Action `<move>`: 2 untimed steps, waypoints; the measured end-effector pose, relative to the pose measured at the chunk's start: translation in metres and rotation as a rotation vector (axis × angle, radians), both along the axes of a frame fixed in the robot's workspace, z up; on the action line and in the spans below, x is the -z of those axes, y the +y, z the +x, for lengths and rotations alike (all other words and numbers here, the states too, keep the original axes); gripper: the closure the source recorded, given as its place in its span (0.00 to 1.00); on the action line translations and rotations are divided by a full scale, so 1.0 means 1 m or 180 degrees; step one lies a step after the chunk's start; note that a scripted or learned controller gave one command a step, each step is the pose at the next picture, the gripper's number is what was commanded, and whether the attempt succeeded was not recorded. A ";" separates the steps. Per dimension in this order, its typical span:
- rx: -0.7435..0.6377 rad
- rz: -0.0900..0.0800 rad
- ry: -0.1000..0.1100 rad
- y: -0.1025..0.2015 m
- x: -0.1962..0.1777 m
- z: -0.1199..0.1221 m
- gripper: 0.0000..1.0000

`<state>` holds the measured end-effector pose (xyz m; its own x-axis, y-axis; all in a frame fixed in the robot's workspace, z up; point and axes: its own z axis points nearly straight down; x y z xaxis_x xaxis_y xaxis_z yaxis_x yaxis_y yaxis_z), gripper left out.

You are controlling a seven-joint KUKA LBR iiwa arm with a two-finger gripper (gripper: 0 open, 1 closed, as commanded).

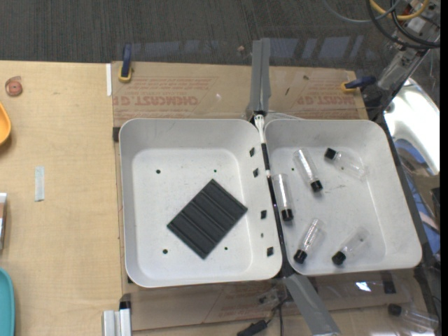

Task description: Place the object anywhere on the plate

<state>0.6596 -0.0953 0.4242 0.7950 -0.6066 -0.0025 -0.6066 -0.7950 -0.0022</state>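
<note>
Five capped vials [306, 169] in right bin [392, 187].

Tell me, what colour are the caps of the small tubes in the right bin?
Black. The camera view shows black caps on the clear tubes in the right bin.

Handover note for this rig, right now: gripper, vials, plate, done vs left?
Arm: parked at the right edge, clear of both bins; gripper state can't be judged.
Vials: five clear black-capped vials, e.g., lie loose in the right bin.
Plate: the dark ribbed plate lies flat in the left bin, nothing on it.
Done: nothing placed yet.
Left: pick one vial, carry it across, set it on the plate.
</note>
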 end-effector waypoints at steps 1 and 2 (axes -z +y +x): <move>-0.0765 0.0002 -0.0009 -0.069 -0.017 0.001 1.00; -0.0774 0.0017 -0.0016 -0.067 -0.025 0.002 1.00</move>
<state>0.6616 -0.1623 0.4494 0.9176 -0.3974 -0.0009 -0.3974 -0.9176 -0.0094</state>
